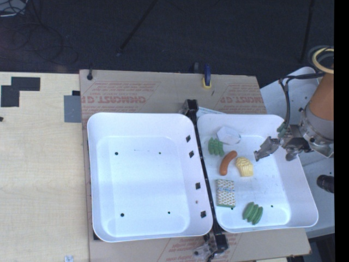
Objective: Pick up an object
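Because all the pickable things lie in the right bin, I have the arm reaching in from the right with the gripper poised above that bin's upper right part, clear of everything. From here its fingers look spread apart, one dark finger reaching left toward the objects, with nothing between them. The objects cluster along the bin's left half: a green leafy piece near the divider, a pale translucent lump just above it, an orange carrot-like stick lying at a slant, a yellow corn-like piece just beside it, a flat checkered pad lower down, and a green pod-like piece near the front wall. The yellow piece sits nearest the gripper, so I judge it the likeliest target. The left bin serves as the drop side, I suppose. Both bins rest on cardboard over the worktop.
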`<state>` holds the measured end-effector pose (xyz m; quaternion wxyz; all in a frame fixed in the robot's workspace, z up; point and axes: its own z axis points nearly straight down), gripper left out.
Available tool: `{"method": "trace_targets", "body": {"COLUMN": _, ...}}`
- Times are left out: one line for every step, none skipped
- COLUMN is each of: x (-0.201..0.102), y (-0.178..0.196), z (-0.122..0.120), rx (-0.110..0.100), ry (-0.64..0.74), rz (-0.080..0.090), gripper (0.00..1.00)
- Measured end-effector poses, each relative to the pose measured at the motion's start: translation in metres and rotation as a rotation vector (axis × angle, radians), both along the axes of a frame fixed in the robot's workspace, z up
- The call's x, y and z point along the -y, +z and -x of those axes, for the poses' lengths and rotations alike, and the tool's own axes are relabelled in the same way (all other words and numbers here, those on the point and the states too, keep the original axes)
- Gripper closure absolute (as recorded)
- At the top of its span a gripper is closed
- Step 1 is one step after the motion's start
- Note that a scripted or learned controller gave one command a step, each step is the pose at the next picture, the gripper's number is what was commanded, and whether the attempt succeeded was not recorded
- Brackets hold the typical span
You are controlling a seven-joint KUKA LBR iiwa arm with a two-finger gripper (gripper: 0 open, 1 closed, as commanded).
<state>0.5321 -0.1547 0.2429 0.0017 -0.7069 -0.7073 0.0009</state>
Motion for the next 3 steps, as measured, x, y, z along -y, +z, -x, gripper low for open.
{"method": "trace_targets", "body": {"x": 0.033, "y": 0.067, "z": -0.116, "rx": 0.015, "ry": 0.005, "rz": 0.006, "gripper": 0.00}}
{"method": "trace_targets", "body": {"x": -0.013, "y": 0.268, "z": -0.112, "rx": 0.020, "ry": 0.004, "rz": 0.004, "gripper": 0.00}}
{"method": "trace_targets", "body": {"x": -0.013, "y": 0.267, "z": -0.113, "rx": -0.001, "ry": 0.007, "rz": 0.002, "gripper": 1.00}}
